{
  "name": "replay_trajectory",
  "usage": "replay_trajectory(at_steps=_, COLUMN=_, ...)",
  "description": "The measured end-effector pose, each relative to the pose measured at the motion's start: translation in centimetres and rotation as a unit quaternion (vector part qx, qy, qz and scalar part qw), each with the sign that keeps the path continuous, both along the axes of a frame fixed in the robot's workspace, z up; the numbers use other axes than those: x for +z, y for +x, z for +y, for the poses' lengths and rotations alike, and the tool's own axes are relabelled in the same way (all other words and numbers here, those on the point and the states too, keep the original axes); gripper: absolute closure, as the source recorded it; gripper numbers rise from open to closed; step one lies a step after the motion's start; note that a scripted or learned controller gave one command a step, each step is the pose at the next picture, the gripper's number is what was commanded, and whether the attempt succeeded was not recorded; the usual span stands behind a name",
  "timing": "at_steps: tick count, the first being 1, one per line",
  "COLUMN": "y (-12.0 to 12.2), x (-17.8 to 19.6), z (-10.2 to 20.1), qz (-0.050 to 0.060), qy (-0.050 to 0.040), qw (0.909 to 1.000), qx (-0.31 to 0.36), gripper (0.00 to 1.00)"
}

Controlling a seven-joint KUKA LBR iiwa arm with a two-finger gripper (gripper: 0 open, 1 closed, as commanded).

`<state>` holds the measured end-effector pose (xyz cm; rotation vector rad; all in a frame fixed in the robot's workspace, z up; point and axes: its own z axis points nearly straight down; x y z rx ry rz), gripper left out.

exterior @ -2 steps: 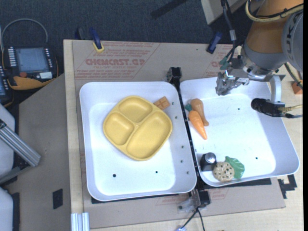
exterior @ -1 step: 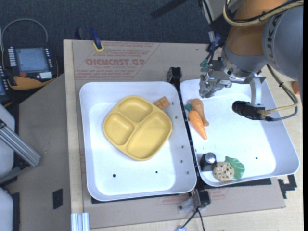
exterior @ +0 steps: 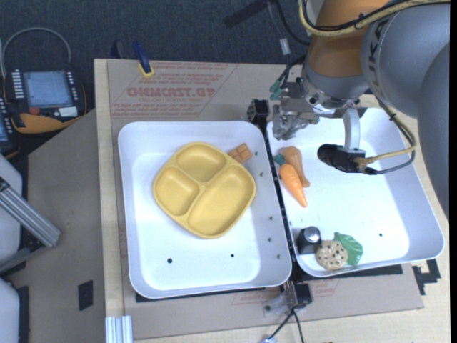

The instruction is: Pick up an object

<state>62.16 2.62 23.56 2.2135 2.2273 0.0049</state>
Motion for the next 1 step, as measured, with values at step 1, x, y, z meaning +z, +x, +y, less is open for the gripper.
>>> replay_trajectory(at_steps=1, y=0.04, x=0.36, z=5.87, qz=0.000, qy=-0.0001, qw=1.0000, qx=0.000, gripper=1.00)
